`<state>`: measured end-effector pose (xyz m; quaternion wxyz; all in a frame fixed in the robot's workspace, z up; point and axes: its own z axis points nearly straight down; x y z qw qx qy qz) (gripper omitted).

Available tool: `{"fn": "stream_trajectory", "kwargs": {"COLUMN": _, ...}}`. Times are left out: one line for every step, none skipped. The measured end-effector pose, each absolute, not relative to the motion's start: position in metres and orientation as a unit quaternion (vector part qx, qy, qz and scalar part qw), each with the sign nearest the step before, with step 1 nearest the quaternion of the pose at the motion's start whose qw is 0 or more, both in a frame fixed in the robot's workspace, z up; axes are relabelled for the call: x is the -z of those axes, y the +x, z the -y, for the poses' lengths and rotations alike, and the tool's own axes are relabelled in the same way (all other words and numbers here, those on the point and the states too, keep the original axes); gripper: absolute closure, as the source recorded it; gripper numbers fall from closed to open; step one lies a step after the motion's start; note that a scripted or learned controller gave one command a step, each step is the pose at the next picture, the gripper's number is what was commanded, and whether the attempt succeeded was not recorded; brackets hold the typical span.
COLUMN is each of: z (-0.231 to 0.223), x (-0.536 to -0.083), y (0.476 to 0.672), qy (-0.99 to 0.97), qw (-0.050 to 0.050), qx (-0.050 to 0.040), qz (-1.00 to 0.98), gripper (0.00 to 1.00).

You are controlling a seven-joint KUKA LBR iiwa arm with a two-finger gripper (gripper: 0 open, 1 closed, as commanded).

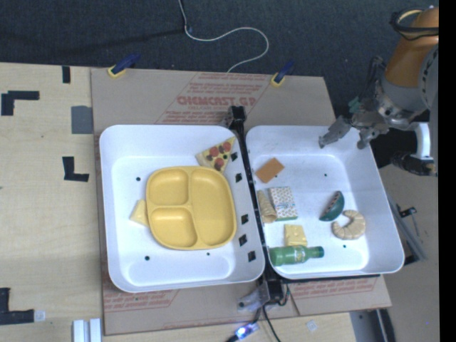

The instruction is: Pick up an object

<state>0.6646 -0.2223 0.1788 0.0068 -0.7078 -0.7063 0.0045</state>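
The gripper (347, 135) hangs spread and empty over the right bin's (370, 164) far rim; it should centre above the croissant (349, 224) before descending

Bench (43, 212) bears cardboard sheet (214, 95) (two white bins (117, 191) atop).

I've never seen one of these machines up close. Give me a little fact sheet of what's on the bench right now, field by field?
arm: grey with an orange band, reaching in from the right
gripper: fingers spread, above the far rim of the right bin, holding nothing
left bin: yellow divided plate, pizza slice at its far edge, yellow wedge at its left
right bin contents: orange cracker, patterned packet, yellow block, green bottle lying down, watermelon slice, croissant
task status: nothing picked up yet
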Motion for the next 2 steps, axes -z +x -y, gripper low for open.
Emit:
{"fn": "stream_trajectory", "kwargs": {"z": 0.222, "x": -0.190, "y": 0.668, "qy": -0.707, "qw": 0.000, "qx": -0.0005, "qz": 0.708, "gripper": 0.00}}
{"fn": "stream_trajectory", "kwargs": {"z": 0.212, "x": -0.133, "y": 0.667, "qy": -0.707, "qw": 0.001, "qx": -0.0018, "qz": 0.708, "gripper": 0.00}}
